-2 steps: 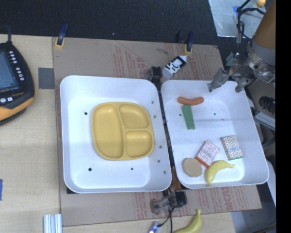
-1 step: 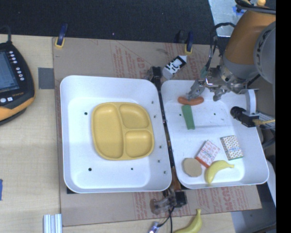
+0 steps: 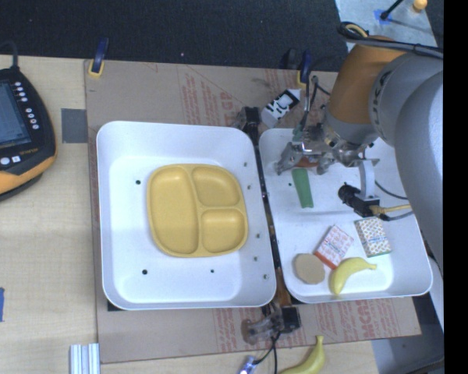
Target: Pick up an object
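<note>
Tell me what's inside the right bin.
In the right bin: a green block below the hand, a red-white packet, a patterned packet, a tan disc and a banana. The arm covers the bin's far right corner.

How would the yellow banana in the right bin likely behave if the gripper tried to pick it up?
The banana is curved and rounded, so it would probably rock or slide out of a pinch. Its surface looks smooth, perhaps slippery plastic. It lies close to the tan disc and the bin's front wall, so a push may jam it.

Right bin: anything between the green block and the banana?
Camera view: a small red-and-white packet lies between green block and banana; bare bin floor otherwise.
</note>
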Tool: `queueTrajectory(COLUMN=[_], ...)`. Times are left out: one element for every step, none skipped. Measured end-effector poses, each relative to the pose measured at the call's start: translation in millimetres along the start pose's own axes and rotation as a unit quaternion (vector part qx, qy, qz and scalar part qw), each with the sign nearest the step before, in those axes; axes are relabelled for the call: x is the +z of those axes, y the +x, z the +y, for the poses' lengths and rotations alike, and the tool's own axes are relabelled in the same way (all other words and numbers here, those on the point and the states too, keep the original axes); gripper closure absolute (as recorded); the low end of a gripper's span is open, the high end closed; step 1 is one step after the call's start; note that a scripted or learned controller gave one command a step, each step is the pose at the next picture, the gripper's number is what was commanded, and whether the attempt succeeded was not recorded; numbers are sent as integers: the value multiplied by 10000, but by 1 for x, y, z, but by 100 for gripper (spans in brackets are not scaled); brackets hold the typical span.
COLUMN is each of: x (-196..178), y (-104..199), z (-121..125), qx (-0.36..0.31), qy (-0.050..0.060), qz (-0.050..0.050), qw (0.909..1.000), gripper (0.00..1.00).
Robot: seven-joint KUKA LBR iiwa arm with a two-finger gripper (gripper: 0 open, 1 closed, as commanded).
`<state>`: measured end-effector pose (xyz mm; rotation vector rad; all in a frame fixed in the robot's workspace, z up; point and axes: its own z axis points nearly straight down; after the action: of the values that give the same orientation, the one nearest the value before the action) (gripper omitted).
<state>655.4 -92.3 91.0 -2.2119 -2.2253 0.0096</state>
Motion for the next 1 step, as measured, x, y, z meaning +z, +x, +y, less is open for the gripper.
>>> queueTrajectory(x=[-1], y=[-29], z=[-20], qx=[2], qy=[-2], qz=[-3], qw=[10000], gripper=[0])
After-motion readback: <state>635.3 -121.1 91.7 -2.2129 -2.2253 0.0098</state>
